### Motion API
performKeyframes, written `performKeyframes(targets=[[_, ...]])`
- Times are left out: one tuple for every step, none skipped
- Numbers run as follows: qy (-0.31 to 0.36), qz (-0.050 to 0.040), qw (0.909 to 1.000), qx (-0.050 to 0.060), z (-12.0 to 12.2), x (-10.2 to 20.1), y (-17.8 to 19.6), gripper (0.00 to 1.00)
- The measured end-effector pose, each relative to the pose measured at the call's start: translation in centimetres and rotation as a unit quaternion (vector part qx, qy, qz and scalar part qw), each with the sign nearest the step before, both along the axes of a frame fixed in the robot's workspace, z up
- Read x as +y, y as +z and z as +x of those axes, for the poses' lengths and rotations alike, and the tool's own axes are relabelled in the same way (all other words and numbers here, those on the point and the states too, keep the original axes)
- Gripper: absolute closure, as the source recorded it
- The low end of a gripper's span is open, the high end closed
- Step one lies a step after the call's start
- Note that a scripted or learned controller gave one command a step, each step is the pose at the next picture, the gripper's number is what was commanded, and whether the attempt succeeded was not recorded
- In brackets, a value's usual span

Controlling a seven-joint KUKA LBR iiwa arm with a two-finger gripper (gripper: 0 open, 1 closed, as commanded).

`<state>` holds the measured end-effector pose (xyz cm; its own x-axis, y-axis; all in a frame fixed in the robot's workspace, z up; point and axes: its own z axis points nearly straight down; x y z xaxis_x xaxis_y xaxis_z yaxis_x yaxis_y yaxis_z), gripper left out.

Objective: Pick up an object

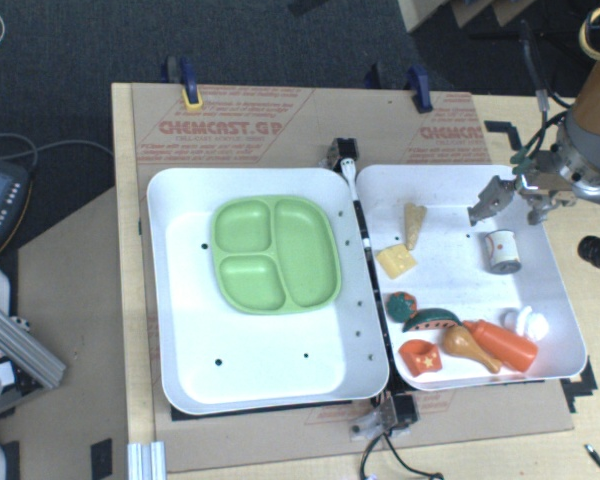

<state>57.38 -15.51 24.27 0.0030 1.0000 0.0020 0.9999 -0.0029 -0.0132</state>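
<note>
My gripper [509, 206] hangs over the back right part of the right bin [450, 183], its fingers spread open with nothing between them. Just in front of it a small grey and white can [501, 251] lies on its side on the bin floor, apart from the fingers. Elsewhere in this bin lie a tall pale yellow wedge [413, 225] and a yellow cheese block [397, 260]. Along the front sit a red and green fruit [400, 304], a watermelon slice [430, 319], a red pepper piece [420, 356], a brown drumstick [464, 343], an orange carrot [506, 344] and a white piece [529, 322].
The left bin [180, 298] holds a green divided plate [277, 253]. Both bins rest on a cardboard sheet [280, 118] held by clamps at the back. The grey arm [590, 148] enters from the right edge.
</note>
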Motion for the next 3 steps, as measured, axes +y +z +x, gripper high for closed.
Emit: performKeyframes(targets=[[0.001, -0.0012, 1.0000, -0.007, 0.2, 0.0, 0.8, 0.00], [0.002, -0.0001, 1.0000, -0.004, 0.4, 1.0, -5.0, 0.00], [0.002, 0.0000, 1.0000, -0.004, 0.8, 1.9, -9.9, 0.00]])
